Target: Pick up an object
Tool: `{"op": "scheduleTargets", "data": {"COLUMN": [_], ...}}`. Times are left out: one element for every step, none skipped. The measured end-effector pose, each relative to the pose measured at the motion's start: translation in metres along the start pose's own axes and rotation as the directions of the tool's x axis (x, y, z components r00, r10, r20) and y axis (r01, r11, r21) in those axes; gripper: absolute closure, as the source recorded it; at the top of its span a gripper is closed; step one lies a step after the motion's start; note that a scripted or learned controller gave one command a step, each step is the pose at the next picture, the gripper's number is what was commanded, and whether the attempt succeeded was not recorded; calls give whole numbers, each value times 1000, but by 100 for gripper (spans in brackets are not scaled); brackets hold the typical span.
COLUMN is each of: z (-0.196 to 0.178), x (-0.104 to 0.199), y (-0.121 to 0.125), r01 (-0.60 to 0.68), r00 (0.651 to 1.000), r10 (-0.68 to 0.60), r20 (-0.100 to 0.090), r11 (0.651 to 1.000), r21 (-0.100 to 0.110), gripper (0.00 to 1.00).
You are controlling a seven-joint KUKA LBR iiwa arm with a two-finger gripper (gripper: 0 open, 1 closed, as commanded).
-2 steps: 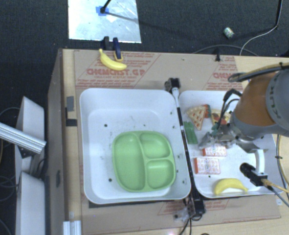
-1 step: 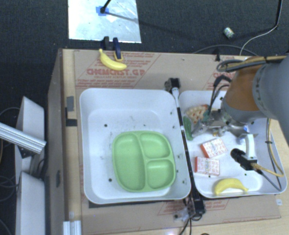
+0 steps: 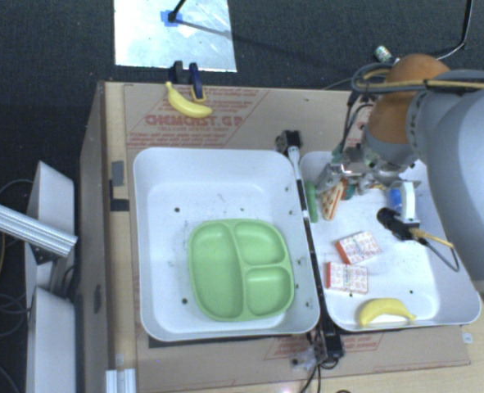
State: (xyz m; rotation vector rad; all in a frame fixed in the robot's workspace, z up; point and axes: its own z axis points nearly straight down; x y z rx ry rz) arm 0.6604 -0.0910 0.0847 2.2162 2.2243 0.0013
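— Looking for the claw [image 3: 348, 178]? Hung low over the far part of the right bin [image 3: 426, 281], close to the wall facing the left bin [image 3: 168, 187].

— Apart or together?

— Could not tell; too much wrist hardware crowded around it.

— Likeliest target?

— Judged to be the orange-tan stick [image 3: 332, 201]. Lay just beside the claw, toward the near side and slightly toward the left bin; could not tell whether touching. Ran with its long axis far-to-near, a little slanted, roughly along that inner wall.

— Anything crowding it?

— Flanked by a green marker [image 3: 311, 201], lying the same way, tight against the wall.

— Other candidates?

— Spotted two red-and-white packets [image 3: 357, 247] nearer the camera, apart from the claw, and a yellow banana [image 3: 385, 311] by the near rim, long axis across the bin. Farther off, so less likely.

— Elsewhere?

— Noted a green divided plate [image 3: 242, 268] in the left bin and a second banana [image 3: 186, 102] out on the bench [image 3: 250, 121], beyond both bins.

— Next move?

— Probably called for a small shift nearer and toward the wall, then a grip across the stick's narrow width. Risked snagging the marker too.
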Motion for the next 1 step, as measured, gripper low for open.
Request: {"op": "scheduleTargets", "data": {"z": [-11], "x": [0], "y": [1], "r01": [5], "r00": [1000], "r10": [-5], "r20": [1], "r11": [1000], "r21": [-2], "gripper": [100]}}
